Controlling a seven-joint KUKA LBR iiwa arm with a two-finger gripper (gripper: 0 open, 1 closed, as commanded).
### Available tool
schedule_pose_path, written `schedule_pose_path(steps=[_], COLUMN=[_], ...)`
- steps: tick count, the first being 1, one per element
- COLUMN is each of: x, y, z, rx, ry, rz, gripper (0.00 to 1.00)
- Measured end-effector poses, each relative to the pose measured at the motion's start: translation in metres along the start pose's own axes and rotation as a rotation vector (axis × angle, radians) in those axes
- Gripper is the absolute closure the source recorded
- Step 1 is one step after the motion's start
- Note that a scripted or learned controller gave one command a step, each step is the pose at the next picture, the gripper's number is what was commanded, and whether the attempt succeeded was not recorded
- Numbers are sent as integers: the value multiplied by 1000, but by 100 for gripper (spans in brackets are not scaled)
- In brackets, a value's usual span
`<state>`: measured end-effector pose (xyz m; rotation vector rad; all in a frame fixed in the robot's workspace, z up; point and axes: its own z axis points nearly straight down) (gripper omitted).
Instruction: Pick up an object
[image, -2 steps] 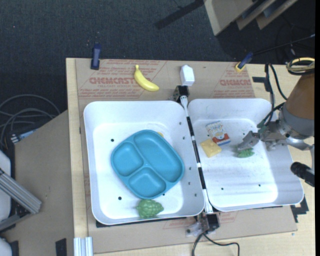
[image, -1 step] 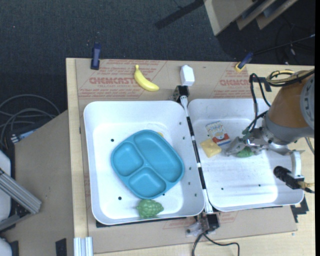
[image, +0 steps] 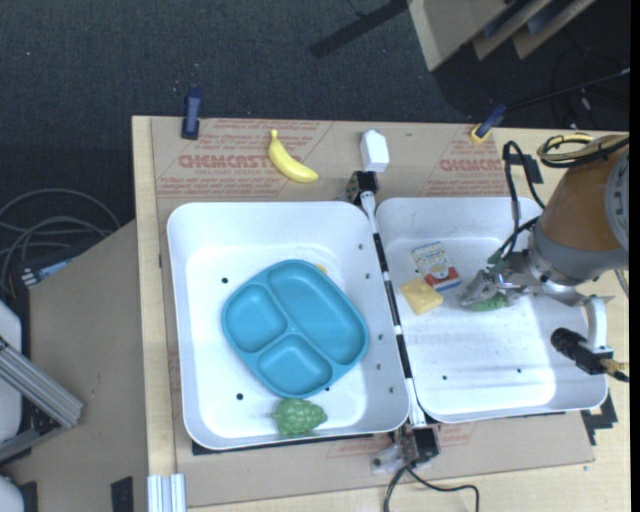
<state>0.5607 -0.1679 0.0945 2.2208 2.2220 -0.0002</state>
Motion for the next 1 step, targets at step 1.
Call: schedule_pose_path(steps=[1], x=[73], y=[0], z=[10], rx=[2], ry=[2], rz=[-1], gripper=[100])
